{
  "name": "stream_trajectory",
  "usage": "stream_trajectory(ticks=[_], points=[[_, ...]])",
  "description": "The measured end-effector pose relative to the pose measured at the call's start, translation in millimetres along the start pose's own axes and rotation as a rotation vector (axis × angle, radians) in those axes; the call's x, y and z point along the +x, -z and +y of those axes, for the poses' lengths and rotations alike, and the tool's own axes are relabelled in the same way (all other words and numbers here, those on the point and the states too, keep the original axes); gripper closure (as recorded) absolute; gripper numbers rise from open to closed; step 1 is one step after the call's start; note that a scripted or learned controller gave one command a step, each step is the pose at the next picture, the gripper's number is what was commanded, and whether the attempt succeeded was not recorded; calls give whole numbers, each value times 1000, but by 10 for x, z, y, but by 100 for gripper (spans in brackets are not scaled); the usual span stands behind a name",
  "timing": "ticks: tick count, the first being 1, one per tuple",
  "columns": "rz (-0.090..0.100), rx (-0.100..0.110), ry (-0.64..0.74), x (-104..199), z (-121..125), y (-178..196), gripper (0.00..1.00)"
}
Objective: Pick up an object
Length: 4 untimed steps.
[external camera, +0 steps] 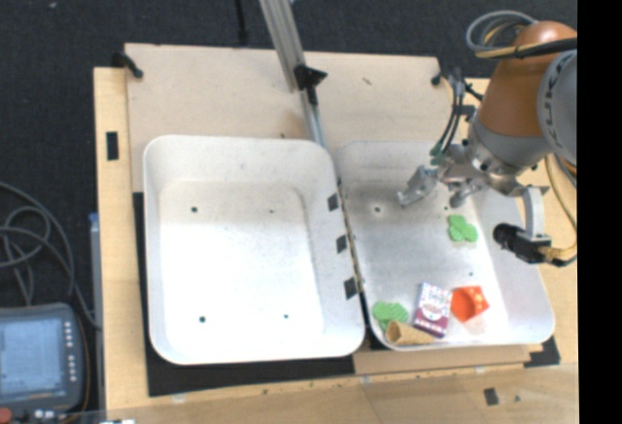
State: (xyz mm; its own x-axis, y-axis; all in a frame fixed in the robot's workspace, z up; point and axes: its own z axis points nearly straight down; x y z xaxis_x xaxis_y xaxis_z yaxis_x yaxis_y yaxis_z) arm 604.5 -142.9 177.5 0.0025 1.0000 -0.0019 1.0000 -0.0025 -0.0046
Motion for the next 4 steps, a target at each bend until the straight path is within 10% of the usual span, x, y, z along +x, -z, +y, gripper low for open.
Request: stream_trajectory(ticks=[2,3,4], points=[[0,-2,-3,-40,-35,-785,0],[1,-9,-10,-45,-16,-649,100],[1,-12,5,23,58,-71,100]])
